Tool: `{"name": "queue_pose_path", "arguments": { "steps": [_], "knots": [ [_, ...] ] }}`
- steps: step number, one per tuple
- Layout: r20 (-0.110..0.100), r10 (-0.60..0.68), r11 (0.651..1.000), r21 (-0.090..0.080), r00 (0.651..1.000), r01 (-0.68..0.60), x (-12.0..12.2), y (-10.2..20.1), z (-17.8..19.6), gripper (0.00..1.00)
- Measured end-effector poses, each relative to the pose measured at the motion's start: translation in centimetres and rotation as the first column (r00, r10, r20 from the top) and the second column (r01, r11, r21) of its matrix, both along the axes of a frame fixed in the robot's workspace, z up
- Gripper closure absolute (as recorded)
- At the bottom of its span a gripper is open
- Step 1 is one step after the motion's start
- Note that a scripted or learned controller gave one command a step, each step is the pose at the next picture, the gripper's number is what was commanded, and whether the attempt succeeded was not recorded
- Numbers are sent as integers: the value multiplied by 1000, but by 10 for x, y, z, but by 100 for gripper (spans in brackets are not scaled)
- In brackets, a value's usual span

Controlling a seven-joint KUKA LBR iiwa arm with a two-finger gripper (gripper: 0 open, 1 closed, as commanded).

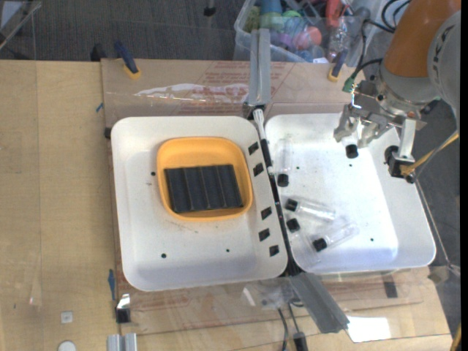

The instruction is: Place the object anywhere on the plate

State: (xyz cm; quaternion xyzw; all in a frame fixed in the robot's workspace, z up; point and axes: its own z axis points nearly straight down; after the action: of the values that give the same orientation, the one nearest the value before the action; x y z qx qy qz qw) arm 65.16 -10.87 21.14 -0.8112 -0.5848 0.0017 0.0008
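I see my hand [363,132] spread wide, holding nothing, over the right bin [380,189]. Clear vials [316,212] lie in that bin; the orange plate [202,175] sits in the left bin [139,218].

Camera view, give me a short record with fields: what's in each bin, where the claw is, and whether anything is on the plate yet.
left bin: holds an orange plate with a dark ridged block lying on it
right bin: holds several clear tubes with black caps, loose near its left side
claw: above the back of the right bin, apart from the tubes, nothing seen between its fingers
arm: reaches in from the right, orange band above the wrist
task state: no tube on the plate
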Motion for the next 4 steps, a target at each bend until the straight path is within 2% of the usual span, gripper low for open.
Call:
{"name": "queue_pose_path", "arguments": {
  "steps": [1,2,3,4],
  "knots": [
    [6,208,978,-2,978,-208,16,19,34,100],
    [7,449,893,-3,893,-449,16,17,53,100],
    [7,708,706,-4,706,-708,16,19,72,100],
    [5,887,462,1,462,-887,16,31,29,100]
  ]
}}
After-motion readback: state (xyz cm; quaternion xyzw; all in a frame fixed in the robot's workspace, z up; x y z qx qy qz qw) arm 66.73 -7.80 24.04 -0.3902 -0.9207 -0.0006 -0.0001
